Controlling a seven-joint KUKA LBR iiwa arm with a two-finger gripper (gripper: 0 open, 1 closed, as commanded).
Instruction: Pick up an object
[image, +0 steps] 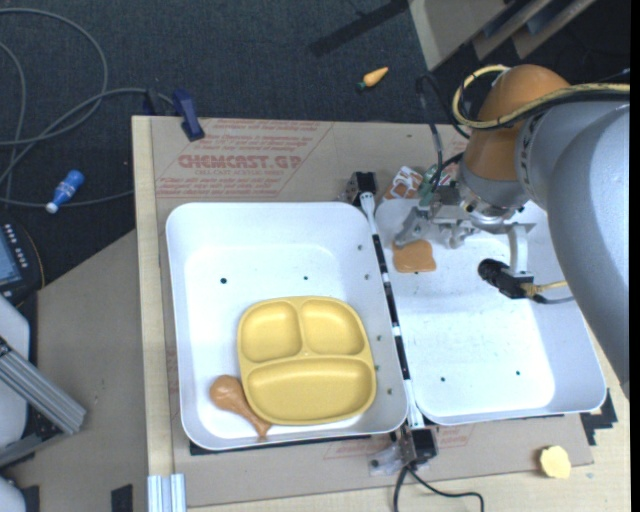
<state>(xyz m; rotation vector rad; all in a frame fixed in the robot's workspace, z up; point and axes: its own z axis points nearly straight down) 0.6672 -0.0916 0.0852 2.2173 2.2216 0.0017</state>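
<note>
A tan, bread-like piece (414, 258) lies in the right bin (500, 370) near its back left corner, close to the divider. My gripper (433, 238) hangs just above and behind it, with its grey fingers (406, 234) spread open and nothing held between them. The tan piece sits under the left finger, and I cannot tell if they touch. In the left bin (200, 260) a yellow divided plate (305, 358) lies flat, with an orange toy drumstick (236, 397) against its front left edge.
A small white and orange item (405, 182) sits at the back rim of the right bin. A black connector (500, 277) on the arm hangs over that bin. A yellow lump (554, 461) lies on the bench, front right.
</note>
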